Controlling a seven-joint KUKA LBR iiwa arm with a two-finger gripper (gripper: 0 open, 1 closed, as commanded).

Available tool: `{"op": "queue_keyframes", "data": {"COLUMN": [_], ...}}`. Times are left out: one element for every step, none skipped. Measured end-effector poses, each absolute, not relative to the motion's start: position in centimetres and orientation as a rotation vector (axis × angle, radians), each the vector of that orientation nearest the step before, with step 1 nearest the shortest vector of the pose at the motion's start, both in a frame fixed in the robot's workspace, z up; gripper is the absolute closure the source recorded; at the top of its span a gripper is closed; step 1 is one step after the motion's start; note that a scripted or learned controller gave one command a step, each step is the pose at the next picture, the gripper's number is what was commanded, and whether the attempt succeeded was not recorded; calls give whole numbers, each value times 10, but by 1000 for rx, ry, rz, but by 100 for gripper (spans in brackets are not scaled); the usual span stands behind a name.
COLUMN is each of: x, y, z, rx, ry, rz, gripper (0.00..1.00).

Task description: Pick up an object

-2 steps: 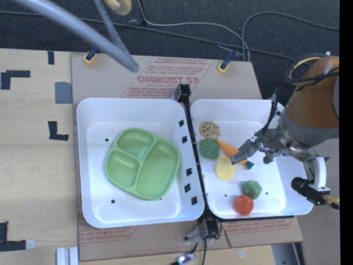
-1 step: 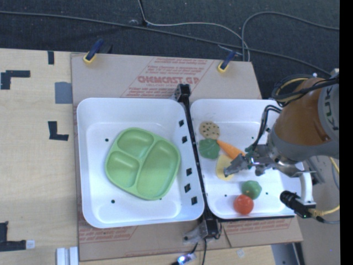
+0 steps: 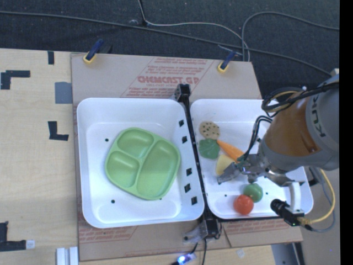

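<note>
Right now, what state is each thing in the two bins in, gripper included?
Green tray: flat in the left bin, compartments bare.
Cookie: loose, right bin.
Green piece: loose, beside the carrot.
Carrot: lying flat.
Yellow piece: at the gripper tip.
Green ball: loose.
Red ball: loose.

The arm (image 3: 300, 134) hides the right bin's (image 3: 231, 106) right half and runs off-frame.

Green divided plate (image 3: 143, 163); white bins (image 3: 88, 148); orange carrot (image 3: 230, 148); red tomato (image 3: 243, 204); speckled tan cookie (image 3: 209, 129)
</note>
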State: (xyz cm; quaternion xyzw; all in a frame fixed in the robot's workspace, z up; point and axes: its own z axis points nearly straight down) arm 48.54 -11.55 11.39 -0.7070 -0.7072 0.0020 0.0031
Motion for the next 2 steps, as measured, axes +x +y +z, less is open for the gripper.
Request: {"op": "queue_keyframes", "data": {"x": [485,486], "y": [-115,-116], "z": [84,95], "rx": [-2220,-2223], "ry": [-2222,-2223], "rz": [2,1], "gripper": [0,100]}}
